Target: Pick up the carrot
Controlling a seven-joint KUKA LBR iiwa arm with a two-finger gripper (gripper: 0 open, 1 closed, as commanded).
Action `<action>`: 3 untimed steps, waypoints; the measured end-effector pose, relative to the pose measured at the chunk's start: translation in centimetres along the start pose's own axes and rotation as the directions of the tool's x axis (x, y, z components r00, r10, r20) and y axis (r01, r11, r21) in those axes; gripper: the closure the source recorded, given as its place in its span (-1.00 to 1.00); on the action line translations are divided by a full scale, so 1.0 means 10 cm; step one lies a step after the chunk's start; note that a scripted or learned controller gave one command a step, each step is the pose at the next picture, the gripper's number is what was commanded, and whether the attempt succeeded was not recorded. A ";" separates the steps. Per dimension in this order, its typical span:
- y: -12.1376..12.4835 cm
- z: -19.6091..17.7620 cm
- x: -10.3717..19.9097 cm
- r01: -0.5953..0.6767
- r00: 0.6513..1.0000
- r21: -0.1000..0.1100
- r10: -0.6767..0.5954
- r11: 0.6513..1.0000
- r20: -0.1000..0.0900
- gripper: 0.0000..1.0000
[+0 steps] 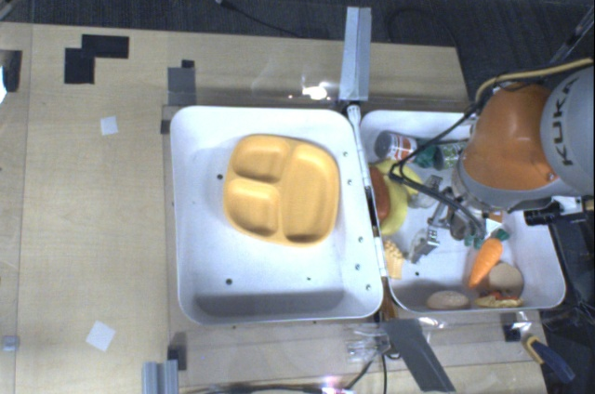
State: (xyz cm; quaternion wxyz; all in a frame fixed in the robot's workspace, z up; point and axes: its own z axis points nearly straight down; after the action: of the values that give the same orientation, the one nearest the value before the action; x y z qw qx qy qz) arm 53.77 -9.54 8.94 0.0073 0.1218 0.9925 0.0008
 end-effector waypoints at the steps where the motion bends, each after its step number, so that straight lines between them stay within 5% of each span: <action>1: -0.69 0.00 0.18 -0.162 0.987 0.003 0.162 0.987 0.001 -1.00; 2: -0.67 -0.14 0.14 -0.156 0.988 0.001 0.156 0.988 0.013 1.00; 3: 0.23 -1.36 0.53 -0.377 0.926 -0.001 0.377 0.926 -0.001 1.00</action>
State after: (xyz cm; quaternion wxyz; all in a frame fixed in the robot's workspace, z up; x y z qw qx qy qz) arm 49.03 -6.03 22.52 0.0066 0.3101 0.9507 0.0026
